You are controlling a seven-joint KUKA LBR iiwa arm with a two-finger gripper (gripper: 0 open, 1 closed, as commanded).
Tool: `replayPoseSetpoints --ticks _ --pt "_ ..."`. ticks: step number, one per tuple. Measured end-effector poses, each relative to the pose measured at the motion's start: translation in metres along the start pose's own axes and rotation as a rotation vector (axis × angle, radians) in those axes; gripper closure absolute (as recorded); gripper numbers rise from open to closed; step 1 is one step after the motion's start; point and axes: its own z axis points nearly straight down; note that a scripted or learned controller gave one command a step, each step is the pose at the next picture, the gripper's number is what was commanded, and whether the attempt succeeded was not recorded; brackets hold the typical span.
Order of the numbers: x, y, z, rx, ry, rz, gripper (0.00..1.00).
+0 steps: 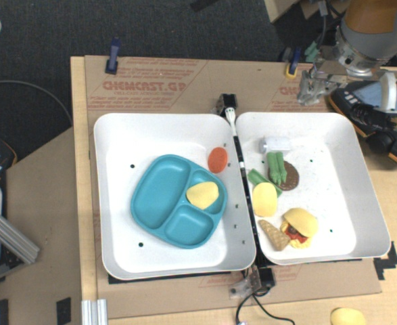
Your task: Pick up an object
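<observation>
1. A grey KUKA arm with an orange band hangs over the far right corner of the bench, its gripper [311, 87] above the cardboard just beyond the right bin [347, 131]. Nothing is seen between the fingers; whether they stand apart or together cannot be told from this angle.

2. The task names no particular object. Candidates crowd the right bin's left side: a toy burger [299, 225], a yellow lemon-like piece [264, 199], a tan wedge [275, 234], green bean-like pieces [275, 166] lying against a brown disc [290, 177], and a small white block [276, 143].

3. In the left bin [110, 181] sits a teal compartment tray [161, 198] carrying a pale yellow piece [202, 194] in its right compartment; an orange-red piece [218, 159] lies just beside the tray's far edge.

4. Risk, as judged: the right-bin items touch or nearly touch, so a descending finger could land on a neighbour, nudge the pile or close on two things. Rounded pieces may squirt out of a pinch. Several lie near the shared bin wall, which could block a finger.

5. Red print on the cardboard base [184, 80] reads roughly "CHEMCAST", with smaller lines too fine to read.
</observation>
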Motion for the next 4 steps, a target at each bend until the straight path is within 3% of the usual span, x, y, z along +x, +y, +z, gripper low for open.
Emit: replayPoseSetpoints --ticks 2,3,4 --pt "0.059 0.001 -0.049 -0.012 0.001 -0.008 1.00" --pt "0.019 0.000 0.009 0.002 0.000 0.000 1.00" --pt "0.054 0.001 -0.012 -0.011 0.001 -0.008 1.00"
